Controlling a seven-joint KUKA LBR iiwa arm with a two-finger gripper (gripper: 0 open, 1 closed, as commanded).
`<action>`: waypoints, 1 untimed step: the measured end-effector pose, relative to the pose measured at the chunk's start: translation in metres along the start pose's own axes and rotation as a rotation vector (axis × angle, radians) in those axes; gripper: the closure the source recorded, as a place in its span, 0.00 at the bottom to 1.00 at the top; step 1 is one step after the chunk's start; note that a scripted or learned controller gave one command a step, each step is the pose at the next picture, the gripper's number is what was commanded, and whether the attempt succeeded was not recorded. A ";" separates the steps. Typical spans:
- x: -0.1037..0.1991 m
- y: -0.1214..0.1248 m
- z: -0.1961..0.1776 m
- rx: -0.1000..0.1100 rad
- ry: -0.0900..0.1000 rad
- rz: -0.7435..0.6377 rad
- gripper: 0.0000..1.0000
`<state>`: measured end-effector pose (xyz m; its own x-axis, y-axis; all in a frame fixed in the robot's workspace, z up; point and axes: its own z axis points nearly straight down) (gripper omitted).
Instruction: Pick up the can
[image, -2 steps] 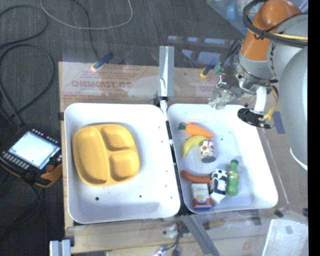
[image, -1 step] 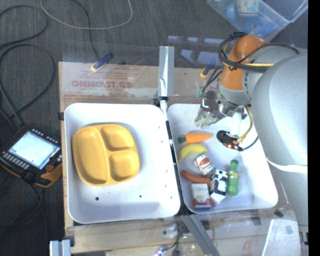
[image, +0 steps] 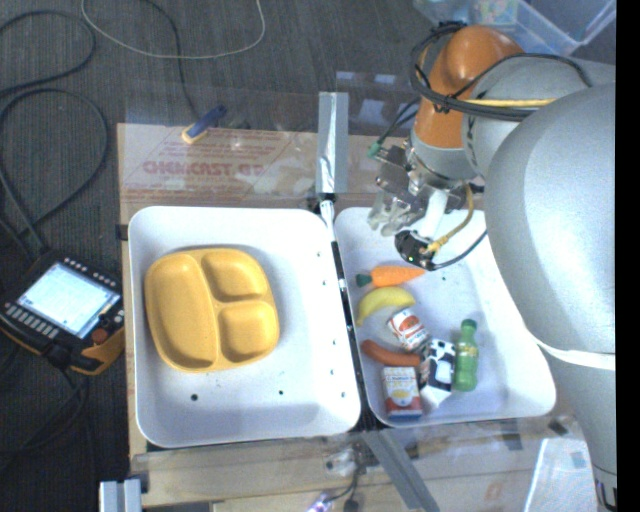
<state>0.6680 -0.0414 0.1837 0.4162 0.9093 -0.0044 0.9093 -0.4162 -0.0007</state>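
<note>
The can (image: 408, 327), small, red and white, lies on its side in the middle of the right bin (image: 500, 300), between a banana and a sausage. My gripper (image: 390, 216) hangs over that bin's far left corner, well above and behind the can, and apart from it. Its two pale fingers (image: 380, 215) stand slightly apart with nothing between them. The grey arm with its orange band (image: 470, 60) reaches in from the upper right.
Around the can lie a carrot (image: 398, 274), a banana (image: 385, 301), a sausage (image: 392, 352), a green bottle (image: 466, 356), a small carton (image: 401, 389) and a black-and-white item (image: 438, 360). The left bin (image: 160, 225) holds a yellow divided tray (image: 212, 305).
</note>
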 end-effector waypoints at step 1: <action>-0.028 0.013 0.001 0.001 -0.001 0.455 1.00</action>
<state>0.6676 -0.0724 0.1832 0.7736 0.6336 -0.0057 0.6336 -0.7737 0.0005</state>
